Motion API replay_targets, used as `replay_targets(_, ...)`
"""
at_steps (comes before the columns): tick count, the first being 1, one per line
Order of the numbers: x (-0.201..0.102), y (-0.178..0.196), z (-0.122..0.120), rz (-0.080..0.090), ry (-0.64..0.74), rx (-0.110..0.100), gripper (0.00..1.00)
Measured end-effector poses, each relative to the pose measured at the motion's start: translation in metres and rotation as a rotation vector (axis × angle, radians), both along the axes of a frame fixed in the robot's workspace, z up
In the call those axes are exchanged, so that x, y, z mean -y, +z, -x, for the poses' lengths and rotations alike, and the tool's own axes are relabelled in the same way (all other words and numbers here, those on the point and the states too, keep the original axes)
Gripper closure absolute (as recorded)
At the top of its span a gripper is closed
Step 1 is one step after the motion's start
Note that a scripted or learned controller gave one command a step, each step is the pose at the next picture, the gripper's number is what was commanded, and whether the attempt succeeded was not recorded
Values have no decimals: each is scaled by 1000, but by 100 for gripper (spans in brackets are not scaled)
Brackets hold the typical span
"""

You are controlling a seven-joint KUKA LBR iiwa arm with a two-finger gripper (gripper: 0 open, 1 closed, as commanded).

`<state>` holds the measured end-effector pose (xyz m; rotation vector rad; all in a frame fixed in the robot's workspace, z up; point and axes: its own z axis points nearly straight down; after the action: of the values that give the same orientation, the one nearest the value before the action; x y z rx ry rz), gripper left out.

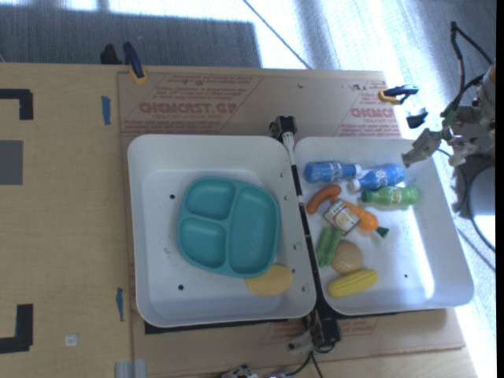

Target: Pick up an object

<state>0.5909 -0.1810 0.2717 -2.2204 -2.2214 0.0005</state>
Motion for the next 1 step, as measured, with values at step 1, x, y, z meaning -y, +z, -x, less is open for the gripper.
replay_targets(1, -39, -113, 15, -1, 7, -2, 0)
